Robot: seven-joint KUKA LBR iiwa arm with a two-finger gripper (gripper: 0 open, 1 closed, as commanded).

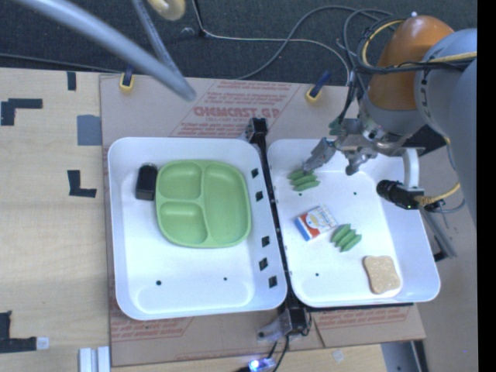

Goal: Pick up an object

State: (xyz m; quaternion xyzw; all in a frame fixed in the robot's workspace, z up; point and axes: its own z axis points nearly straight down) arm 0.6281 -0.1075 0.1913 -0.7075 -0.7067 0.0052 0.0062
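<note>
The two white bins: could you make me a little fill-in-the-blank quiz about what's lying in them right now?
1. The green divided plate lies in the ____ bin.
2. Beside that plate, touching its left edge, sits a small ____ block.
3. The tan sponge lies near the right bin's ____ corner.
4. The pincer hovers closest to the upper ____ pea pod.

Missing words: left; black; lower right; green

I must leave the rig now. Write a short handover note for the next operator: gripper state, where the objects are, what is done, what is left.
Gripper: open, holding nothing, over the back of the right bin, just right of a green pod.
Right bin also holds a small carton, a second green pod and a tan sponge.
Left bin: green divided plate, black object beside it.
Done: nothing picked.
Left: grasp and lift one object.
</note>
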